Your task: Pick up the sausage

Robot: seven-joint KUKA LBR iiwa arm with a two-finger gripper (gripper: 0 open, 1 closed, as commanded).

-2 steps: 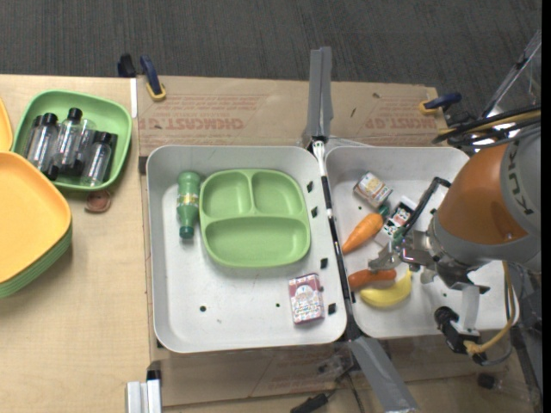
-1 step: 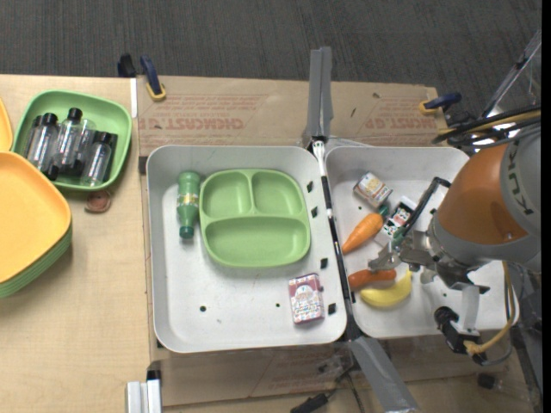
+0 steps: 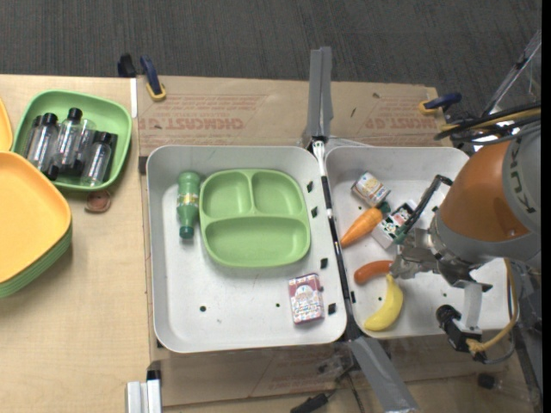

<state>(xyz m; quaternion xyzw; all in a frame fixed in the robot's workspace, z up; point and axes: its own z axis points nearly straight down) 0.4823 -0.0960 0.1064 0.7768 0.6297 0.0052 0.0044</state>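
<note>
The sausage (image 3: pixel 372 271) is a short reddish-orange link lying in the right bin (image 3: pixel 344 166), near its left wall. A yellow banana (image 3: pixel 386 308) lies just below it and an orange carrot (image 3: pixel 361 226) just above it. My gripper (image 3: pixel 403 262) hangs low over the right bin, right beside the sausage's right end and above the banana's tip. The grey arm with its orange band (image 3: pixel 486 200) covers the gripper's upper part.
A small tan packet (image 3: pixel 370 188) and a white carton (image 3: pixel 395 224) sit in the right bin near the carton's carrot side. The left bin (image 3: pixel 172 317) holds a green divided plate (image 3: pixel 254 216), a green bottle (image 3: pixel 188 203) and a pink box (image 3: pixel 306 298). Yellow plates and a green tray of bottles stand far left.
</note>
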